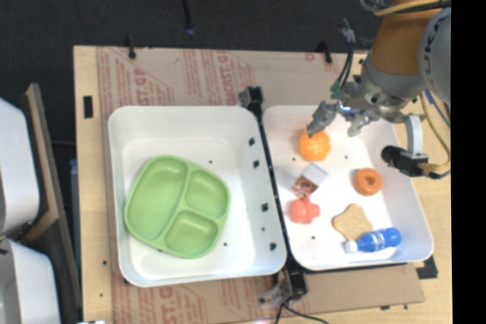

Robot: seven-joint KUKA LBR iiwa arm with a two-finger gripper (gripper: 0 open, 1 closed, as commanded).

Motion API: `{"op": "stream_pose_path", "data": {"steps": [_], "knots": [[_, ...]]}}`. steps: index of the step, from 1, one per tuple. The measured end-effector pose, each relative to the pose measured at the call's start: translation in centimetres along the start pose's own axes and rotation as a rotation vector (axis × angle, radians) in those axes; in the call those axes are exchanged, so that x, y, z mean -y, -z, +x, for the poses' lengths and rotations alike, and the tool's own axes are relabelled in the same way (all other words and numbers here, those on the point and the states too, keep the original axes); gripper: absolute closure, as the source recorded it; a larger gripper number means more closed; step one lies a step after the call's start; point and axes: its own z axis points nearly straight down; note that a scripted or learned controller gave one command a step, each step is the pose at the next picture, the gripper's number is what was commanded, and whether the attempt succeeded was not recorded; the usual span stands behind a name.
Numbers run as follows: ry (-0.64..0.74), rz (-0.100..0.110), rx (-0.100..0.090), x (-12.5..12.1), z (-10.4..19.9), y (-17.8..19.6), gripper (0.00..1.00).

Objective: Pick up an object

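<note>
The right bin (410, 186) holds several small items. An orange fruit (314, 145) lies at its back left. A small brown and white block (307, 180), a pink-red lump (303, 211), an orange ring (367, 181), a slice of toast (352, 222) and a blue bottle (377, 240) lie nearer the front. My gripper (338, 123) hangs over the bin's back part, just behind and right of the orange fruit. Its two fingers stand spread apart, open, with nothing between them.
The left bin (121, 133) holds a green divided plate (177, 205). A black divider rail (266, 171) runs between the bins. The arm's orange band (406, 19) and grey wrist loom over the right bin's back right corner, with a black cable (410, 159) trailing there.
</note>
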Motion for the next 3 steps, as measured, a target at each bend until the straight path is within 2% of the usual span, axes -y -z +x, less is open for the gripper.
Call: {"op": "stream_pose_path", "data": {"steps": [1, 2, 3], "knots": [[-0.002, 0.012, -0.001, -0.3, -2.4, -12.8, 0.0], [0.001, 0.003, -0.001, 6.7, 1.6, -12.5, 0.0], [-0.001, 0.001, 0.0, 9.2, 1.5, -12.4, 0.0]]}}
